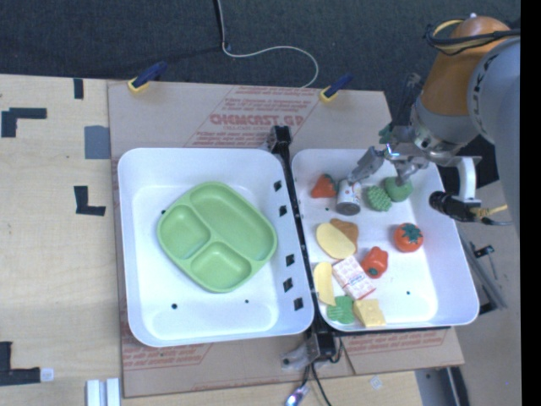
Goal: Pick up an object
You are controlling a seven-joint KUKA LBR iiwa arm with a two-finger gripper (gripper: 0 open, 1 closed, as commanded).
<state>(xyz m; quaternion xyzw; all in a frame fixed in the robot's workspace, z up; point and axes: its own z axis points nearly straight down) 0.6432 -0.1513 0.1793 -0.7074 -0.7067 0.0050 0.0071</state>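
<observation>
**Claw poised above the green toy**

The claw (385,169) hung with its two fingers spread apart and nothing between them. Just below its right-hand finger sat the green toy (387,194), knobbly and rounded, with no clear long axis. A small grey can (347,198) stood under the left-hand finger, an orange wedge (322,186) beyond it. All lay in the right bin (439,299).

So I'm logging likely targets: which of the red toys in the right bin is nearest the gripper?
The orange-red wedge at the bin's top left, just left of the gripper. The tomato and red pepper lie lower in the bin, farther away.
</observation>
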